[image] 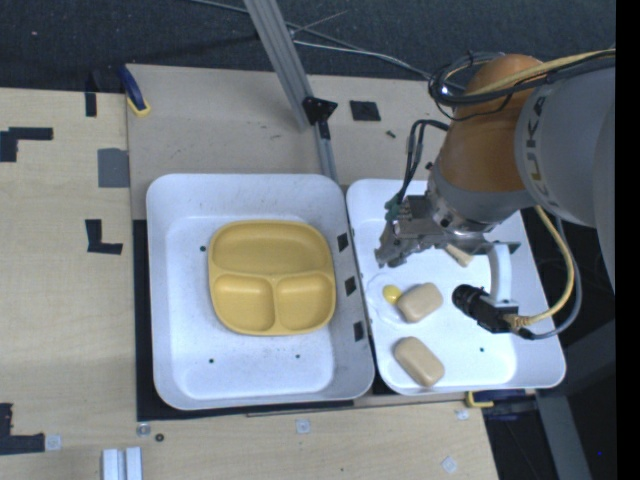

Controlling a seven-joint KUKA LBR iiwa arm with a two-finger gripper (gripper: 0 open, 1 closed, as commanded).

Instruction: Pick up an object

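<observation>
Camera view: low in the right bin [530, 368] lies a tan block [419, 360], with another [420, 302] just above it beside a small yellow bit [392, 294]. Higher up hangs the end effector [395, 251]; I cannot tell its grip. A yellow tray [272, 275] sits in the left bin [180, 298].

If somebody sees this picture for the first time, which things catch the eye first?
First the yellow divided plate, lying alone in the left bin. Then the grey and orange arm over the right bin, its gripper above two tan pieces and a small yellow one.
</observation>
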